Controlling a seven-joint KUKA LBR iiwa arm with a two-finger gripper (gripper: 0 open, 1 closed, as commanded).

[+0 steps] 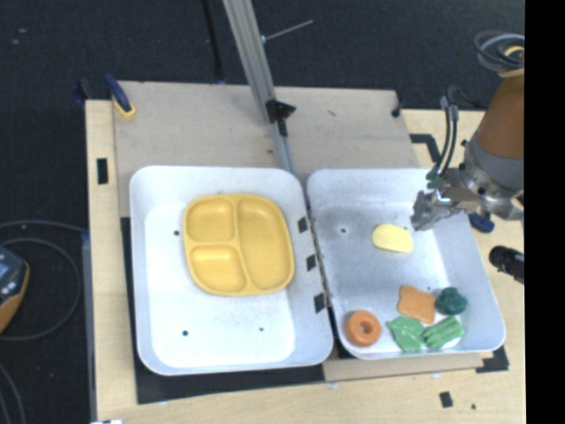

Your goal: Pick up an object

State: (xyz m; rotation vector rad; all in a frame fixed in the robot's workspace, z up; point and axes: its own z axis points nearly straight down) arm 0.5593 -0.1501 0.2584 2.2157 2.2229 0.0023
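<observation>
The orange ring (362, 327) lies at the right bin (353, 193)'s near edge; the pale yellow piece (392, 238) sits mid-bin. The gripper (427, 212) hovers just right of it, holding nothing (opening impossible to judge). Centre over it, then descend straight.

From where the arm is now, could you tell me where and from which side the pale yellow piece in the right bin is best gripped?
Probably from straight above, closing across its short width. The pale yellow piece lies flat and alone on the right bin's floor, elongated left to right, apart from the cluster of toys nearer the front. The gripper hangs just up and to its right, so a short move left and down should reach it.
</observation>
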